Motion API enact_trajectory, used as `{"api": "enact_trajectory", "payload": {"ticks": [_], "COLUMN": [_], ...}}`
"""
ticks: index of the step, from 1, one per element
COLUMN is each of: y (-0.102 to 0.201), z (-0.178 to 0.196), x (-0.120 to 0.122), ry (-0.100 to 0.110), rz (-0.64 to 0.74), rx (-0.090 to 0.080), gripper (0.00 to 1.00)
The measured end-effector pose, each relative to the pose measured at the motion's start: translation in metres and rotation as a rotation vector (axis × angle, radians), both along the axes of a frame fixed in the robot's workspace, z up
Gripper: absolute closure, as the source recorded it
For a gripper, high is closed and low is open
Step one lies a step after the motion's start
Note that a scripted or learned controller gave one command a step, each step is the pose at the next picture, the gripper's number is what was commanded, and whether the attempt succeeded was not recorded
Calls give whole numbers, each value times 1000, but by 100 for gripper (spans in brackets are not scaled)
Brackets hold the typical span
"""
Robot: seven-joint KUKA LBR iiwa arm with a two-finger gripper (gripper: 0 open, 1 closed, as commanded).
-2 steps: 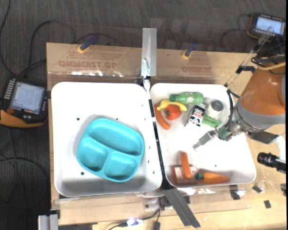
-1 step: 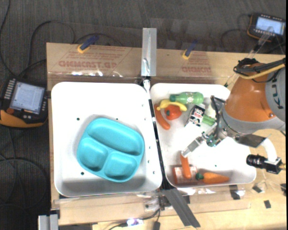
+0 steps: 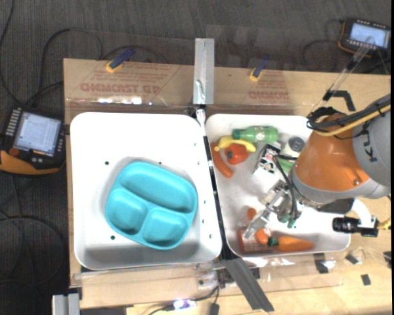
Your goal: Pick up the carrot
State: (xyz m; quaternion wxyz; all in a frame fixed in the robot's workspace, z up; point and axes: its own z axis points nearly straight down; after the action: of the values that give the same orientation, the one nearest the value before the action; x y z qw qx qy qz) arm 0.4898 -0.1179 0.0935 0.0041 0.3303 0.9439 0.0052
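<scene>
gripper (image 3: 257, 227) low in the right white bin (image 3: 240, 195), whether it grips: cannot tell.
orange tapered carrot (image 3: 295, 244) lies just beside it, near the front wall.

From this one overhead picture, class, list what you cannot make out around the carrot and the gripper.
- The gripper, camera view: too small and blurred to tell how it stands.
- The carrot, camera view: its leafy end merges with the red item beside it, so contact is unclear.
- The right bin, camera view: the arm covers its right part.
- The label on the green bottle: too small to read.
</scene>
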Motion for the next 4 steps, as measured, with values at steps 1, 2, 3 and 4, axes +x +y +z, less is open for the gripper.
{"api": "enact_trajectory", "payload": {"ticks": [1, 2, 3, 4], "y": [-27, -26, -101, -57], "z": [0, 10, -3, 96], "x": [1, 2, 6, -5], "ry": [2, 1, 3, 15], "rz": [-269, -269, -428, -488], "rx": [6, 9, 3, -5], "gripper": [0, 100, 100, 100]}}
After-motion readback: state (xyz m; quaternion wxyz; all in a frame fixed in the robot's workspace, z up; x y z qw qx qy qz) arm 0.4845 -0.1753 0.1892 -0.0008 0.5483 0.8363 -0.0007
